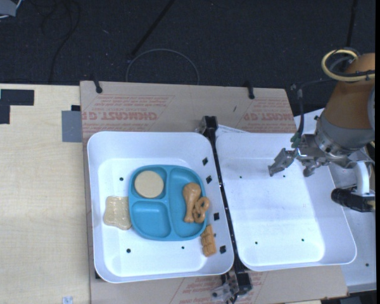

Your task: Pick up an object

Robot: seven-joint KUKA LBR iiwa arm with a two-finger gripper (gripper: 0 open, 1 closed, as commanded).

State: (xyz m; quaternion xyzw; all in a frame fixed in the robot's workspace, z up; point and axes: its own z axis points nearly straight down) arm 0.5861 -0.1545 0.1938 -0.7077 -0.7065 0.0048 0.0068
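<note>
- Left bin, low edge: small brown pastry piece just off the blue tray.
- The tray holds a round tan disc and a twisted pretzel-like piece; pale bread slice touches its left side.
- Right bin: bare floor under the arm.
- Gripper hangs over the right bin's upper part, fingers spread apart, nothing between them.
- Task barely begun: nothing grasped, all objects well apart in the other bin.
- Arm cut off at right; fingertip detail blurry.
</note>
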